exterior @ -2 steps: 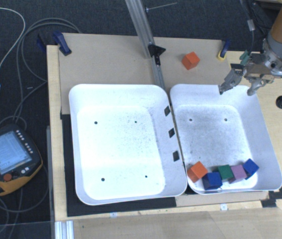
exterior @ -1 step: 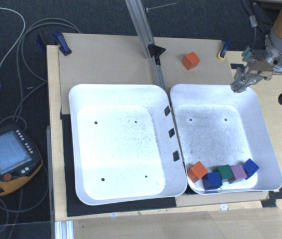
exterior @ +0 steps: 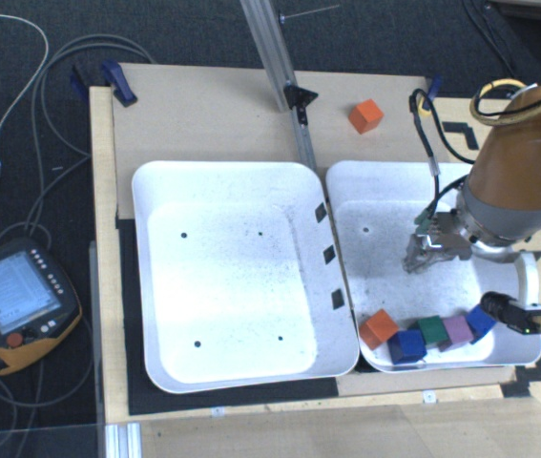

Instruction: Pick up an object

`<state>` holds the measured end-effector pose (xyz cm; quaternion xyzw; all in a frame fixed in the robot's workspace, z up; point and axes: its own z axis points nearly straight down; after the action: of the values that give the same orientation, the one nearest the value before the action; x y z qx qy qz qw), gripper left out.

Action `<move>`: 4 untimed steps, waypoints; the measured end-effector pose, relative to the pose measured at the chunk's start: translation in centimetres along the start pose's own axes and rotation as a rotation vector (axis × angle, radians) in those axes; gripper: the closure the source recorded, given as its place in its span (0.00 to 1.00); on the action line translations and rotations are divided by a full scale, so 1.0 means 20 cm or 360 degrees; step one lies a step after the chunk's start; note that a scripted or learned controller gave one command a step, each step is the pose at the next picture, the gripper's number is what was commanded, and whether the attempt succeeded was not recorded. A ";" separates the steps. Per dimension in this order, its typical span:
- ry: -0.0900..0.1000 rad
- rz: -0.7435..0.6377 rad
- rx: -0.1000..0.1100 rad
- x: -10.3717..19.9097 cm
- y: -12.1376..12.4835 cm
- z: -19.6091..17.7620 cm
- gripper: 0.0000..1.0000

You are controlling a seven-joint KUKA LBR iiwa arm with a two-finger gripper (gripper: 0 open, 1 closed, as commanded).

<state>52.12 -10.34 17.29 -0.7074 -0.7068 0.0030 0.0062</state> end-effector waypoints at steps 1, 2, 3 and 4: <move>-0.0013 -0.0003 -0.0039 -0.13 0.20 -0.39 1.00; 0.0001 -0.0002 -0.0005 0.08 -0.16 -0.19 1.00; -0.0013 0.0002 -0.0038 -0.15 -0.10 -0.72 1.00; 0.0000 -0.0012 -0.0010 0.18 -0.20 -0.49 1.00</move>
<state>48.26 -6.74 27.11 -0.7047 -0.7095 0.0008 0.0040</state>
